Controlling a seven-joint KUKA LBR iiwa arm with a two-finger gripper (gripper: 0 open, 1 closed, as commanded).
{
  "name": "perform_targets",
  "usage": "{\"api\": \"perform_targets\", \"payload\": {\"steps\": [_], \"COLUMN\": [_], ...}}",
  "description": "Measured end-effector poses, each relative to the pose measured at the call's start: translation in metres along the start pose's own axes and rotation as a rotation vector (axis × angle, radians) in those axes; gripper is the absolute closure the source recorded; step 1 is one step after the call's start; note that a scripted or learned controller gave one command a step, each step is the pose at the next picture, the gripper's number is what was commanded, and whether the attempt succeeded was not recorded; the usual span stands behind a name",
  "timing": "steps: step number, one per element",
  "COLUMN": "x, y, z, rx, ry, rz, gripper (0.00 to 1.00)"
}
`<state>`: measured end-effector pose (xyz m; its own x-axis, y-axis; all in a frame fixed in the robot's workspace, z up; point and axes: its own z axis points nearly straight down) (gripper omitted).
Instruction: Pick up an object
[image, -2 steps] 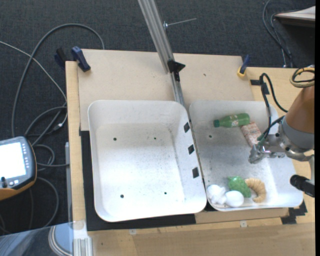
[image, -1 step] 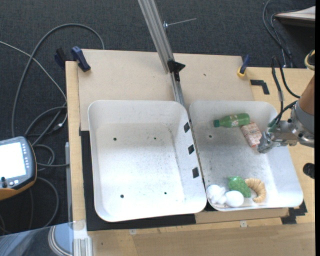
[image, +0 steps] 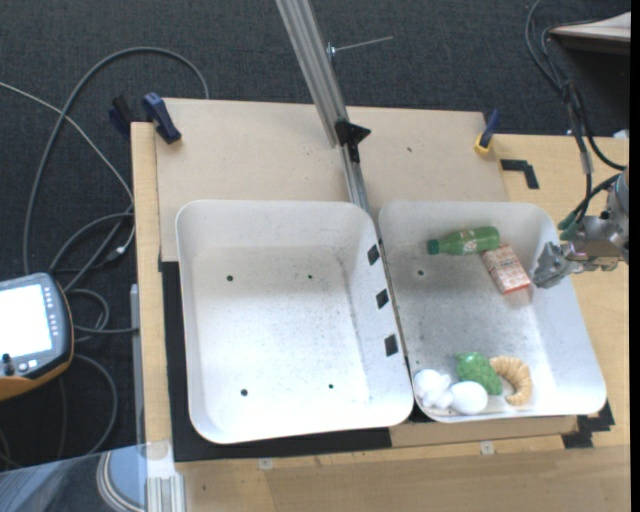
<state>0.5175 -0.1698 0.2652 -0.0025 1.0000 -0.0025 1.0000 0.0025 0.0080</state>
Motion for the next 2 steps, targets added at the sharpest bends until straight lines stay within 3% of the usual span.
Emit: {"api": "perform_targets", "payload": {"steps": [2], "x": [0.106], "y": [-0.010], "z": [0.006], "rx": [0.010], "ry": [0.007], "rz": [-0.005], "gripper": [1.00]}}
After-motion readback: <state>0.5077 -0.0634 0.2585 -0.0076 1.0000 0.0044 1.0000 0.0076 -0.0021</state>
